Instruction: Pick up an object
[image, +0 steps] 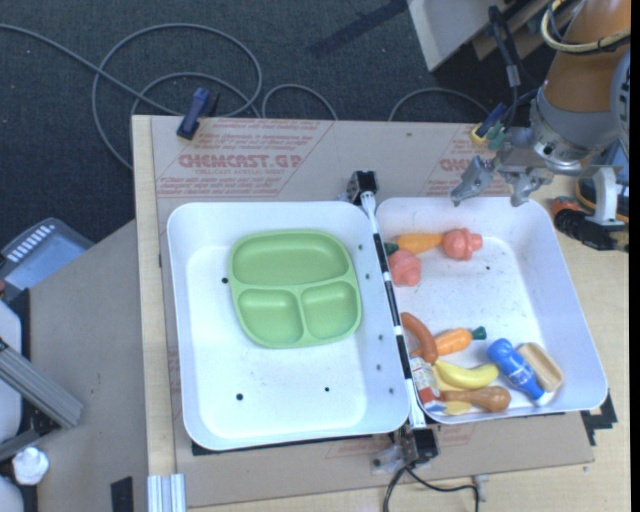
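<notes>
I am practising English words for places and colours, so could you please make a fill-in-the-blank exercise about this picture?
1. The divided plate in the left bin is ____ in colour.
2. The plate has ____ compartments.
3. The toy banana lies in the ____ bin.
4. The gripper hangs with its fingers ____, above the far edge of the right bin.

Missing words: green; three; right; open

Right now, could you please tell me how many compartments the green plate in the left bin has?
3. The green plate has one wide compartment across its far side and two smaller ones side by side along its near side, left and right. None seems hidden.
</notes>
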